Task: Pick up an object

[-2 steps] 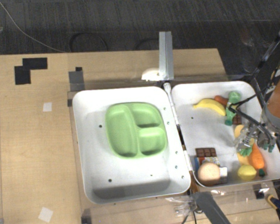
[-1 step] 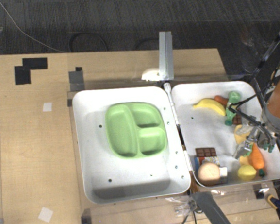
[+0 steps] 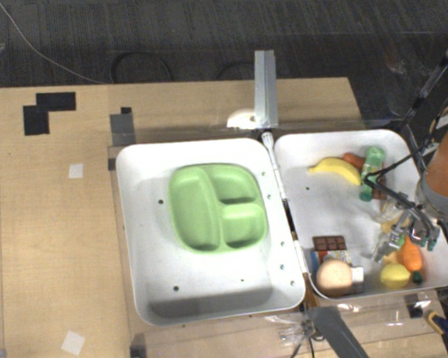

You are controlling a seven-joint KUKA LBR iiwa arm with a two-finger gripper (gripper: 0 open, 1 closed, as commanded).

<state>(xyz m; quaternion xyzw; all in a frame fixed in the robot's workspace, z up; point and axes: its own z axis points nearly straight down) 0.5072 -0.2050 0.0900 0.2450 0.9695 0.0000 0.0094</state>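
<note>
Hand (image 3: 400, 233) low near right bin (image 3: 300, 160) edge, beside carrot (image 3: 411, 255).

No text, label, brand, number or sign can be read anywhere here. The black patches on the counter (image 3: 39, 112) are plain shapes without letters, and the small pale squares (image 3: 76, 171) stuck to it are blank at this size. The green bottle (image 3: 370, 171) and the dark bar (image 3: 329, 244) in the right bin (image 3: 315, 147) may carry print, but it is too small and blurred to make out.
</note>
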